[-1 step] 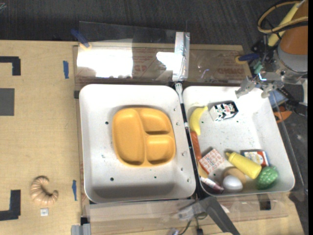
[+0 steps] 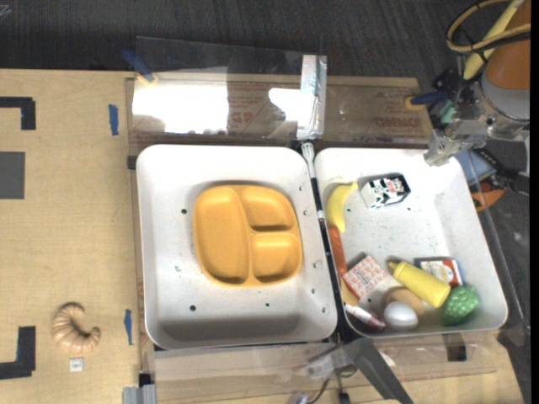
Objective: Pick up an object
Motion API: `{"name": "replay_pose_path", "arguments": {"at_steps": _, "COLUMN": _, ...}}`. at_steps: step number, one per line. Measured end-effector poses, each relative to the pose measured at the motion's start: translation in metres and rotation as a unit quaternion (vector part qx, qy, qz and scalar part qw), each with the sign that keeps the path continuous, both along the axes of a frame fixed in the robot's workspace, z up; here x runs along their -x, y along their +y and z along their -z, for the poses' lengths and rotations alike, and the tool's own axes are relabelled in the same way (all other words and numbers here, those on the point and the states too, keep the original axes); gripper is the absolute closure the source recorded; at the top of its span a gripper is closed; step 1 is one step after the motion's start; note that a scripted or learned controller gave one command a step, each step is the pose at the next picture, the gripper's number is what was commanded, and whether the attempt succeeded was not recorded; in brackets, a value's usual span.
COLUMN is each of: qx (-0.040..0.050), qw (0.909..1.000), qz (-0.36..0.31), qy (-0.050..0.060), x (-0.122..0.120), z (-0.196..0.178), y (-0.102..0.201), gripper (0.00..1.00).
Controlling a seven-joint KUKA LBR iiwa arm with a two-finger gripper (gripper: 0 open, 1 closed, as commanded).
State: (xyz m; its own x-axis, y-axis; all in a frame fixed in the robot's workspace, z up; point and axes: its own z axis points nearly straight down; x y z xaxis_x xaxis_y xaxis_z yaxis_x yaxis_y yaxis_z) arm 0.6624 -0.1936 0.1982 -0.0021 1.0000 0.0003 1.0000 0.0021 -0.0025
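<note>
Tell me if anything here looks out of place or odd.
One thing stands out: a croissant lies on the bench outside both bins, by the near left corner, far from the other food items crowded in the right bin. The yellow divided tray sits alone and upright in the left bin.

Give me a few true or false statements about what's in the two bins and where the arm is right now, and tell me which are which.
1. The yellow divided tray lies in the left bin. True.
2. The banana is in the left bin. False: it lies in the right bin, near its left wall.
3. The gripper is at the right bin's far right corner. True.
4. The croissant lies inside a bin. False: it sits on the bench left of both bins.
5. The mustard bottle lies beside the green object. True.
</note>
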Motion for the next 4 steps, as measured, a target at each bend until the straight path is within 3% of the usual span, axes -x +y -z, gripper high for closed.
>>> {"name": "replay_pose_path", "arguments": {"at_steps": 1, "qx": -0.0014, "qw": 0.9859, "qz": -0.167, "qy": 0.001, "x": 0.137, "z": 0.089, "y": -0.022, "gripper": 1.00}}
{"name": "replay_pose_path", "arguments": {"at_steps": 2, "qx": 0.0004, "qw": 0.9639, "qz": -0.266, "qy": -0.003, "x": 0.086, "z": 0.022, "y": 0.033, "gripper": 1.00}}
{"name": "replay_pose_path", "arguments": {"at_steps": 3, "qx": 0.0005, "qw": 0.9521, "qz": -0.306, "qy": -0.003, "x": 0.158, "z": 0.110, "y": 0.041, "gripper": 1.00}}
{"name": "replay_pose_path", "arguments": {"at_steps": 4, "qx": 0.0006, "qw": 0.9523, "qz": -0.305, "qy": -0.005, "x": 0.157, "z": 0.101, "y": 0.042, "gripper": 1.00}}
